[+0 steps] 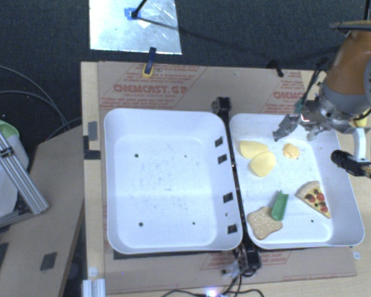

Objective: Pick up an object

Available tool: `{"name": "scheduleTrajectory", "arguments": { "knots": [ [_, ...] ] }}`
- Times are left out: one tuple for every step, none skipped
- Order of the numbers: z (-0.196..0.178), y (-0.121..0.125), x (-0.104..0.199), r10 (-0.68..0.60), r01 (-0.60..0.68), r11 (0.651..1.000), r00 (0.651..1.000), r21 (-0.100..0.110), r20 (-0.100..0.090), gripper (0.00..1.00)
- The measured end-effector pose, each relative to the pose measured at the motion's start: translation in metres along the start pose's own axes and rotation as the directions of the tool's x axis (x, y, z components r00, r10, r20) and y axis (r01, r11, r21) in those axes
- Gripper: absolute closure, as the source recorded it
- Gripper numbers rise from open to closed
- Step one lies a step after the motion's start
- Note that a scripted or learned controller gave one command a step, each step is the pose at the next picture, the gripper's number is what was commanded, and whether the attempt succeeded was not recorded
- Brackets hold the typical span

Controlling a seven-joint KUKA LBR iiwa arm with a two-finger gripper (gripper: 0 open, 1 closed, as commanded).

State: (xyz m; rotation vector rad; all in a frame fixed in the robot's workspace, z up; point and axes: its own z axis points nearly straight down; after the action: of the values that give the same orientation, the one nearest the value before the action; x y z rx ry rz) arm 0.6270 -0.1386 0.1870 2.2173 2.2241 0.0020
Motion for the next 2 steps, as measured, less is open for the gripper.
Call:
{"name": "scheduleTrajectory", "arguments": {
  "knots": [
    [0.002,0.043,0.086,-0.010,0.010,1.000,1.000,-0.004,-0.004,0.00],
    [0.002,0.042,0.210,-0.013,0.013,1.000,1.000,-0.001,-0.006,0.00]
  ]
}}
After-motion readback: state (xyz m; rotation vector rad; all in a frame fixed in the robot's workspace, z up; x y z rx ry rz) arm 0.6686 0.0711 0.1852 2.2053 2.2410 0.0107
